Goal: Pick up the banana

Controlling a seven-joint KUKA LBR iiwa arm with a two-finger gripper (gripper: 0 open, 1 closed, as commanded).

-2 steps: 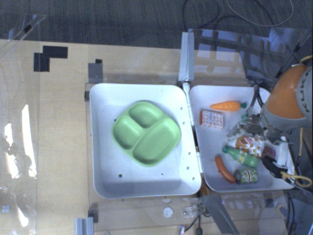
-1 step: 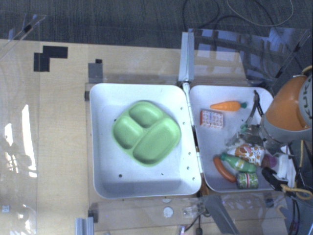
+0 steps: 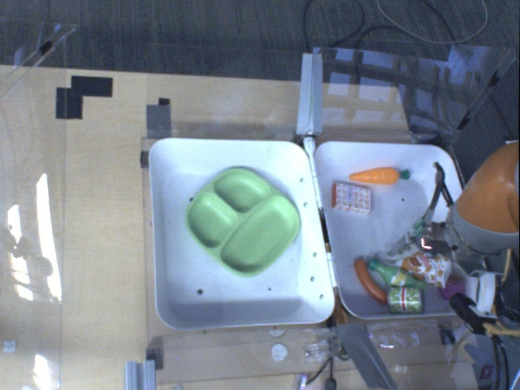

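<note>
Green plate (image 3: 244, 220) in left bin (image 3: 175, 299), carrot (image 3: 375, 175) far in right bin (image 3: 390, 218), sausage (image 3: 370, 280) and can (image 3: 405, 299) near, arm (image 3: 487, 205) at right, claw (image 3: 426, 242) among clutter, open or closed can't tell, banana's spot can't tell either

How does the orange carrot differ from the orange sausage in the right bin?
The orange carrot with a green tip lies near the far wall of the right white bin, level across the view; the plain orange sausage-shaped piece lies near the front wall, slanted. The carrot lies apart from other things; the sausage touches the green can. Both are orange and elongated.
</note>
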